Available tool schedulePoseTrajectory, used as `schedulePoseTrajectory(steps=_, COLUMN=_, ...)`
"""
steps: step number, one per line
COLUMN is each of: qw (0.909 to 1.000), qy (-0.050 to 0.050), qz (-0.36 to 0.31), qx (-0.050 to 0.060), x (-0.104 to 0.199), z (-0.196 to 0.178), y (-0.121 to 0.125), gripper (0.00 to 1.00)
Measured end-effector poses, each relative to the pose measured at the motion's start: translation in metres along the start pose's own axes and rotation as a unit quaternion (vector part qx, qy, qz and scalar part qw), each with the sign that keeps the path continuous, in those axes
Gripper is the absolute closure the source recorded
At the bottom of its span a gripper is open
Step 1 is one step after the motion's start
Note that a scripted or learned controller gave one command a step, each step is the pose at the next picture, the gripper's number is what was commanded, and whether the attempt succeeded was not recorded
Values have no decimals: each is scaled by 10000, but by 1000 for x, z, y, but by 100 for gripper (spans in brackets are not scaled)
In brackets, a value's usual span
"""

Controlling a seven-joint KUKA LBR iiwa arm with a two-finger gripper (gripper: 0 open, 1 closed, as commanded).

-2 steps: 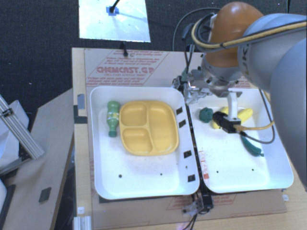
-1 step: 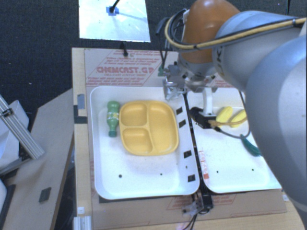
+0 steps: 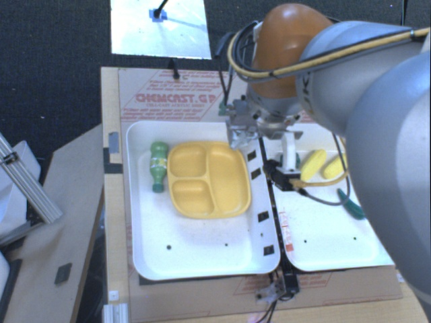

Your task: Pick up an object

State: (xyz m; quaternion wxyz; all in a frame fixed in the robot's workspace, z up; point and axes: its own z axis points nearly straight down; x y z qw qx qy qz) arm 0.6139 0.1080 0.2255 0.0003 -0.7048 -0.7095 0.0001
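A bench [image 3: 74, 180] of pale board is seen against a dark, speckled backdrop, with a bright square sheet [image 3: 159, 17] lying at the far edge and aluminium framing [image 3: 27, 180] at the left. Two shallow white bins are set side by side on printed cardboard. In the left bin [image 3: 195, 247] a yellow compartment tray [image 3: 207, 179] is laid flat, divided into three sections, and a small green bottle [image 3: 158, 166] is placed just beside its left edge, lying along the bin floor. In the right bin [image 3: 330, 241] two yellow objects [image 3: 322, 165] and a green-handled item [image 3: 350, 206] are found near the far side. The hand [image 3: 259, 136] is positioned over the divide between the bins; whether it is open or closed cannot be told.
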Motion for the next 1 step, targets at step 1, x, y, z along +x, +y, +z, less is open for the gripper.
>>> schedulePoseTrajectory(steps=1, qw=10000, qy=-1, qz=2, qx=-7, x=0, z=0, y=1, gripper=0)
